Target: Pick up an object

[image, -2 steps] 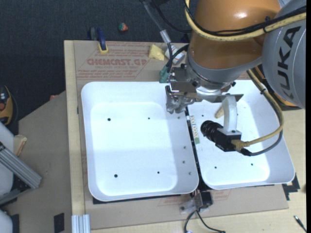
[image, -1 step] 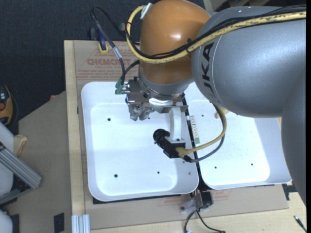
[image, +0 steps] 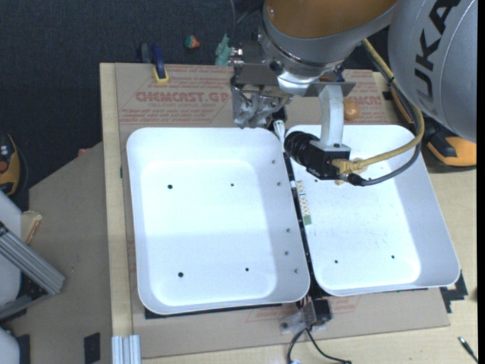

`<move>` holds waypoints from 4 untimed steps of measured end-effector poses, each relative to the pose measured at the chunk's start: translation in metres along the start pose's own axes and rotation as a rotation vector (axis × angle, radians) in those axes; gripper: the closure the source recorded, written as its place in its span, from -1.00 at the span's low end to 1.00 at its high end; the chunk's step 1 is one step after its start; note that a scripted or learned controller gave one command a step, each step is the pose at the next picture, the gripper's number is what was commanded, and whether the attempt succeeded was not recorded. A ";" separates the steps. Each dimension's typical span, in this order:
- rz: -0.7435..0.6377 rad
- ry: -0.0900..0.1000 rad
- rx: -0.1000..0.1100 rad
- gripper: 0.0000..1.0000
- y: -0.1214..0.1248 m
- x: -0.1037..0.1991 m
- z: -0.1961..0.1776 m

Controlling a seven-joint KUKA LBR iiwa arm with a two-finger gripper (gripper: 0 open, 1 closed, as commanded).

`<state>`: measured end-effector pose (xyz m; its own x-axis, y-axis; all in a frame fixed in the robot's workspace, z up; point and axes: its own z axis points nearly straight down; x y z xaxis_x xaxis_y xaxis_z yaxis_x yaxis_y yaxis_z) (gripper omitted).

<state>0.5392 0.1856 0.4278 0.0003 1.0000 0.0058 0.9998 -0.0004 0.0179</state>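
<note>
Could easily end in an empty grab: gripper point(image: 258, 112) low over the back rim of the left bin point(image: 151, 146), near that bin's back right corner, with bare white floor below and the rim close enough to strike. Cannot tell the gripper's state, too blurred under the arm point(image: 326, 21). Only possible object an orange ball point(image: 350, 109), small and round, at the table's point(image: 121, 226) back edge behind the right bin point(image: 432, 203), half hidden.

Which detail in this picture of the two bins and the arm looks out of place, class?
An orange object lies on the board behind the right bin, outside it, partly hidden by the arm. Small items also lie on the dark floor beyond the bench. The gripper hangs over the left bin's far rim.
</note>
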 end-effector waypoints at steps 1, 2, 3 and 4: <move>-0.004 -0.007 0.024 1.00 0.052 0.041 0.099; 0.005 -0.006 0.014 1.00 0.015 -0.026 0.042; -0.004 -0.004 0.013 1.00 0.094 0.042 0.112; 0.004 -0.005 0.012 1.00 0.075 -0.011 0.063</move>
<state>0.6156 0.1753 0.3663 0.0044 1.0000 0.0005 1.0000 -0.0044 0.0061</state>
